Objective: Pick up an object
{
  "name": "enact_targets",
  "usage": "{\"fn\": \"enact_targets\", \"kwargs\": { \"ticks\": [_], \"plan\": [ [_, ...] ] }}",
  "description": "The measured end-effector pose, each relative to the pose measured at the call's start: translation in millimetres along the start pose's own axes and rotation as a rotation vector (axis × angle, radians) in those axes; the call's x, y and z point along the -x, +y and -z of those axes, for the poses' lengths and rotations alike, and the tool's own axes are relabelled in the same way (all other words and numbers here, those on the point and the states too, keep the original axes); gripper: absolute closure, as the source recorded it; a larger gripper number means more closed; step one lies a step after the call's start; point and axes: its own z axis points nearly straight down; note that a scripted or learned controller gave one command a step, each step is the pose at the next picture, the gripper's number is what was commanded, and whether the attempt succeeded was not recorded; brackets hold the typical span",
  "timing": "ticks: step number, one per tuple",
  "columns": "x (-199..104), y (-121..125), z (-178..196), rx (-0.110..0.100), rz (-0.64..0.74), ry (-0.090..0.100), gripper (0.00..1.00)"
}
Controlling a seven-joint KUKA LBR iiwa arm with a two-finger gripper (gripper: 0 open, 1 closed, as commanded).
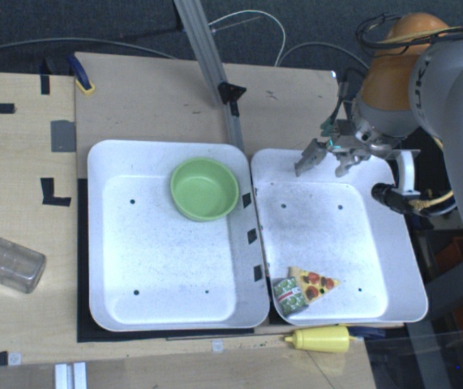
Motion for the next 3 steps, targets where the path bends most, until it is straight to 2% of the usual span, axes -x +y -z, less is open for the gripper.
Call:
{"fn": "enact_targets", "kwargs": {
  "ticks": [1, 3],
  "plan": [
    [0.0, 0.0, 0.0, 0.000, 0.000, 0.000, 0.00],
    [1.5, -4.1, -98.7, -0.006, -0.001, -0.001, 0.00]
  ]
}}
